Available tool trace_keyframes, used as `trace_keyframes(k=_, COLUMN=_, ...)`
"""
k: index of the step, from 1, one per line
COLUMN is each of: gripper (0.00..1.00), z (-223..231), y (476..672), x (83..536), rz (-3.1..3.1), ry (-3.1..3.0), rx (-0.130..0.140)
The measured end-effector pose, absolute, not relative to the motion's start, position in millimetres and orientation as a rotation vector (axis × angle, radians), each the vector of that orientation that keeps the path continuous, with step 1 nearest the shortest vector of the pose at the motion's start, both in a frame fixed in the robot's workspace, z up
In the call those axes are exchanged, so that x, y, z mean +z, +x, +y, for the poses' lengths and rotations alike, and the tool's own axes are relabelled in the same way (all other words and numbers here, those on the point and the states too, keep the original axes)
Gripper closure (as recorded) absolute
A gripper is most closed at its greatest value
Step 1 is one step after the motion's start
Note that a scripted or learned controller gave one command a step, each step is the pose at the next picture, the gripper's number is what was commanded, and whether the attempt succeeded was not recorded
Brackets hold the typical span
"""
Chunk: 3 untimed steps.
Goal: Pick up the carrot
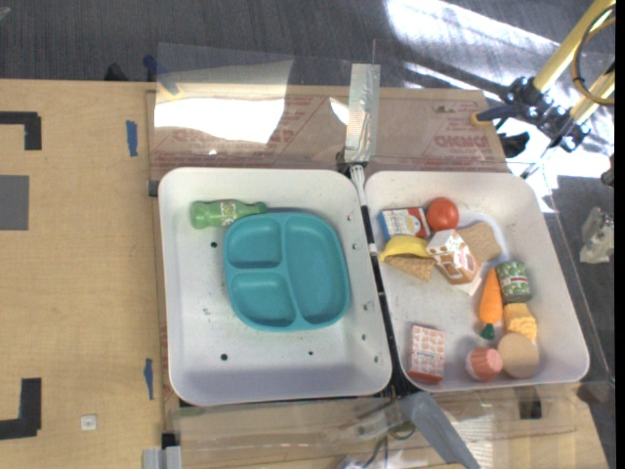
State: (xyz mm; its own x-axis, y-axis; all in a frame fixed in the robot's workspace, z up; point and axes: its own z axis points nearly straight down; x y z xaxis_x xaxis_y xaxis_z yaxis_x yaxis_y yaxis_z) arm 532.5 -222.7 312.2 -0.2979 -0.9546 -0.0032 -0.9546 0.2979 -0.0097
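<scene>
I am looking down on the light wooden surface point(68, 262), which is carrying two white bins side by side. The left bin point(176, 262) is holding a teal divided plate point(288, 267), the biggest thing in it, with a green bottle point(227, 212) lying on its side just beside the plate's far left corner.

The right bin point(559, 262) is holding a crowd of toy food. The carrot point(490, 299) is lying in the right half of this bin, with its orange body pointing away from me and its dark green end toward the near rim. It is sitting just left of a green can point(514, 281) and just right of a patterned packet point(452, 256). A slice of bread point(479, 237) is lying beyond it. A beige egg point(520, 355) and a pink cup point(483, 362) are resting near its green end. Further left, I am seeing a red-and-white box point(426, 352), a banana point(406, 248) and a red tomato point(442, 212).
</scene>
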Motion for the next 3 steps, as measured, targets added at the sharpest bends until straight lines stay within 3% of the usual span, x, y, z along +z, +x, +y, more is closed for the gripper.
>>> trace_keyframes(k=1, gripper=1.00, z=-220, y=519.8, x=190, rz=2.573, ry=-1.804, rx=0.015)
trace_keyframes(k=2, gripper=1.00, z=-174, y=489.1, x=279, rz=2.240, ry=-2.194, rx=-0.008)
trace_keyframes(k=3, gripper=1.00, z=-182, y=480.4, x=231, rz=1.867, ry=-2.526, rx=0.004)
